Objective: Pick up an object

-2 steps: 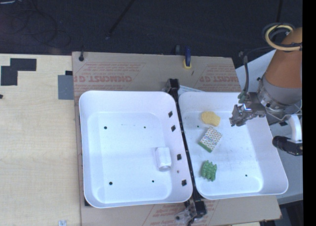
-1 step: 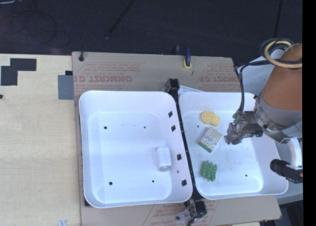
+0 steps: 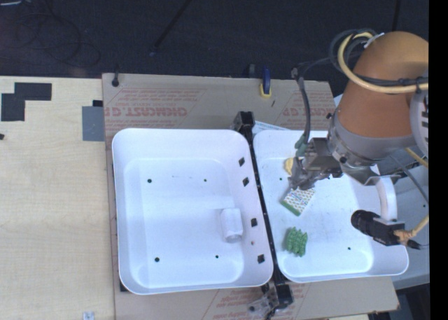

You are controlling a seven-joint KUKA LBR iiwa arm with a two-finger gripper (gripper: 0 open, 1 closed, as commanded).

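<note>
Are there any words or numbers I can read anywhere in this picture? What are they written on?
Red print on the brown board behind the bins: mirrored and blurred, not readable for sure.
More red print on the board's front edge: too blurred to read.
Patterned card in the right bin: marks too small to read.

Arm [image 3: 381, 94] over right bin [image 3: 329, 266], gripper [image 3: 306, 180] above patterned card [image 3: 298, 201]; green piece [image 3: 295, 241] nearby; white cylinder [image 3: 231, 224] in left bin [image 3: 175, 145].
</note>
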